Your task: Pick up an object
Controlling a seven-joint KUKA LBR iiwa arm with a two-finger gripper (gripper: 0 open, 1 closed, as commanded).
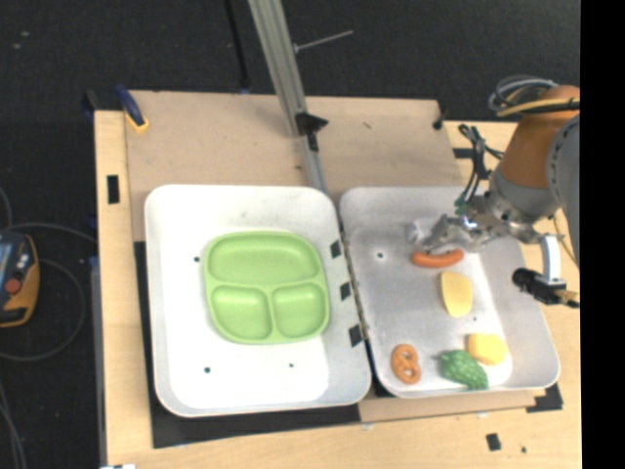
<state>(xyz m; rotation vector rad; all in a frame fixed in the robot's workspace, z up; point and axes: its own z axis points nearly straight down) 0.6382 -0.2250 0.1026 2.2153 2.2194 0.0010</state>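
Hotdog (437,257), orange-red and lying flat in the upper part of the right bin (386,291), is what we take to be the target, since our hand (441,231) hangs just above it and nearly touches it. We cannot tell how far the hand is open; its metal parts blur together at this angle, and nothing shows as held in it. Our arm (527,159) reaches in from the right, wrist bent down toward the bin floor.

Other pieces share that bin: a pale yellow wedge (456,293) just below the hotdog, a yellow block (486,348) nearer the front, a green leafy piece (463,369) beside it, and a small pretzel (405,362) at the front left. The left bin (176,379) carries a green divided tray (265,286).

We judge this to be the approach-and-descend step, with the grasp not yet made. The next move calls for lining up across the hotdog's narrow width, lowering until the tips straddle it, then closing and lifting. The piece is thin and round, so it may roll or slip out.
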